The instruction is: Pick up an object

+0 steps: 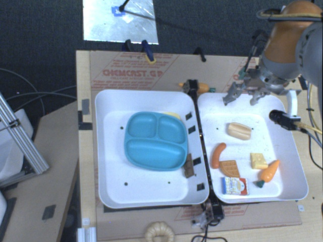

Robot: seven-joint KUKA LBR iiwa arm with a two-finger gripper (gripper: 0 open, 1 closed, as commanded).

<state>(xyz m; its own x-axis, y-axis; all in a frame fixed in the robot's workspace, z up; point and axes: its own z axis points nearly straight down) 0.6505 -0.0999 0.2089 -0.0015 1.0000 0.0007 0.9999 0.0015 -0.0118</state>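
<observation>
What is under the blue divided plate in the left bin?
A pale yellow edge peeks out at the blue divided plate's far rim; what it belongs to is covered. A small brown piece lies against its near right corner. The rest of the left bin floor beneath is hidden.

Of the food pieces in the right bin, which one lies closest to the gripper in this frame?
The tan bread roll. It lies alone in the upper part of the right bin, just below the gripper; the sausage, cracker, cheese and carrot sit lower down.
</observation>
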